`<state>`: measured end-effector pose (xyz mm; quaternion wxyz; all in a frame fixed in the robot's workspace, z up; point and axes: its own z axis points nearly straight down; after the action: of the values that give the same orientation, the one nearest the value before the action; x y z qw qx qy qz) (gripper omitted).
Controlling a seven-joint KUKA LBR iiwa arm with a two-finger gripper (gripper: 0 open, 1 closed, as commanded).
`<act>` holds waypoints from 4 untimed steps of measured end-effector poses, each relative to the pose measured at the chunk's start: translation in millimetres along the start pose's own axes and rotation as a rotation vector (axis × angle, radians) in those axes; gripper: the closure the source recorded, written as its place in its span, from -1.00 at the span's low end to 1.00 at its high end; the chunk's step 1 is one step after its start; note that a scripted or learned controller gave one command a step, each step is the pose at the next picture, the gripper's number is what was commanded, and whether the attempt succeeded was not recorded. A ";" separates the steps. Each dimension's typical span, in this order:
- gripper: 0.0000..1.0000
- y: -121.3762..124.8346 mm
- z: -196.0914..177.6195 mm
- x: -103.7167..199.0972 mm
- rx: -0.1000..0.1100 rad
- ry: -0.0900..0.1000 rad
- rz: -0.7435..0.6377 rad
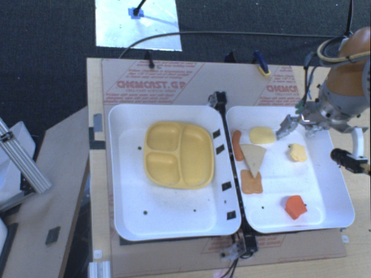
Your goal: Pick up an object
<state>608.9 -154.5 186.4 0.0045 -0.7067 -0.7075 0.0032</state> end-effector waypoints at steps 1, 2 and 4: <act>-1.00 3.0 -7.6 0.4 -0.012 -0.002 -0.003; -1.00 1.6 33.8 1.5 -0.011 -0.002 -0.001; -1.00 11.9 93.0 -4.8 -0.031 -0.008 0.001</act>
<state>619.8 -159.1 93.3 -0.0093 -0.7069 -0.7072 -0.0047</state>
